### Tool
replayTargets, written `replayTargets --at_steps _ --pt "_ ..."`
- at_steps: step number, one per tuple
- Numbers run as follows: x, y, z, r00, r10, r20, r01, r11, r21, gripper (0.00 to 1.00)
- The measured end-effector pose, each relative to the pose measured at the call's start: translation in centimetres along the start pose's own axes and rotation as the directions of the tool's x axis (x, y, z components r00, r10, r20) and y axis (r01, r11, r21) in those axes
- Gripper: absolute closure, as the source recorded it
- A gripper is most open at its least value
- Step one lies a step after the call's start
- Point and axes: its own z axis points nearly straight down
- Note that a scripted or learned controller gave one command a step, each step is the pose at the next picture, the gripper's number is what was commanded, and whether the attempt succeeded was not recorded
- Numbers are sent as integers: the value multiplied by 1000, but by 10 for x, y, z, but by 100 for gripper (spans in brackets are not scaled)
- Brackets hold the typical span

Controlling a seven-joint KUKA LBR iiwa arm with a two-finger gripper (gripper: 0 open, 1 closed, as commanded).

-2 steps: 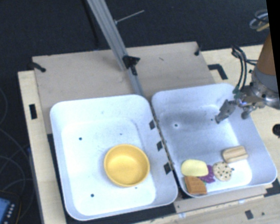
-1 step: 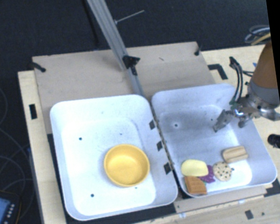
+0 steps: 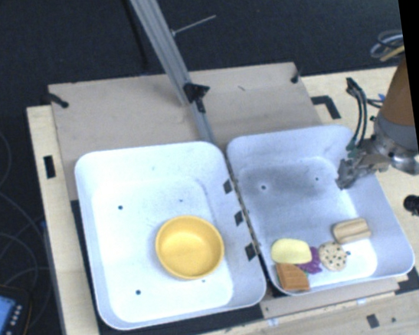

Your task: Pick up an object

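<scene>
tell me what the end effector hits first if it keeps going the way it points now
The end effector points down and left, over the right bin. Going straight on, it would likely first meet that bin's bare floor, well short of the wooden block and cookie nearer the front. Depth is hard to judge from this slant.

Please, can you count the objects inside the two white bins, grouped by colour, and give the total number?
Yellow: 2, the bowl in the left bin and the lemon-shaped piece in the right bin
Tan or brown: 2, the block and the wedge
Purple: 1
Spotted cookie: 1
Total: 6
</scene>
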Motion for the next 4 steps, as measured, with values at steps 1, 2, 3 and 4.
replayTargets --at_steps 1,2,3,4 --pt "3 9 -48 1000 -6 -1 6 1000 -2 100" --pt "1 10 -36 1000 -4 -1 4 1000 5 100" --pt "47 3 -50 1000 -9 -4 9 1000 2 100" --pt "95 -11 -63 1000 -10 -5 10 1000 3 100"
